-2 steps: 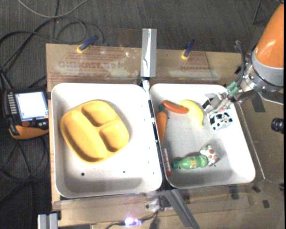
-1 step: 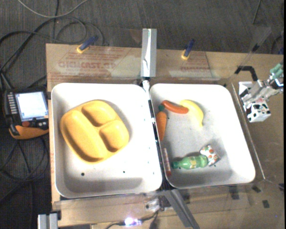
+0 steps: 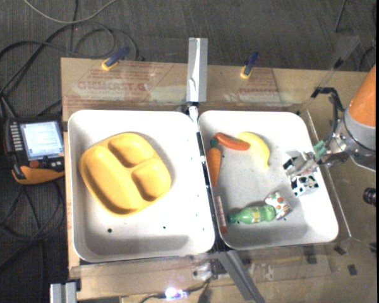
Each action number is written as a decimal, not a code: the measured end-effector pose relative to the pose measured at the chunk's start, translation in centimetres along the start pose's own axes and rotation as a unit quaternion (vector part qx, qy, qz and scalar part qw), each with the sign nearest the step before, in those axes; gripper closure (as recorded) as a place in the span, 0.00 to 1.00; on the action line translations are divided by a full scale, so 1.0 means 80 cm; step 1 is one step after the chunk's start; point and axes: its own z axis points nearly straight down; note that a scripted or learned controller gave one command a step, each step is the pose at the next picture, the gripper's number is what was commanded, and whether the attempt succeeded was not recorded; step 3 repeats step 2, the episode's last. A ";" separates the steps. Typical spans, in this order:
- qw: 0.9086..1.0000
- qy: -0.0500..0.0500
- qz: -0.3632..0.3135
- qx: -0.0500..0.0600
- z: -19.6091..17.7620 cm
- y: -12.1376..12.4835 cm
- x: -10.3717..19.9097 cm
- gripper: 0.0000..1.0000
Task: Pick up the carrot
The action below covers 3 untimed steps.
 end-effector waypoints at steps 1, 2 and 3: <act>0.998 -0.001 -0.063 -0.001 -0.121 0.041 0.102 1.00; 0.994 -0.002 -0.108 -0.001 -0.189 0.059 0.145 1.00; 0.994 -0.002 -0.108 -0.001 -0.189 0.059 0.145 1.00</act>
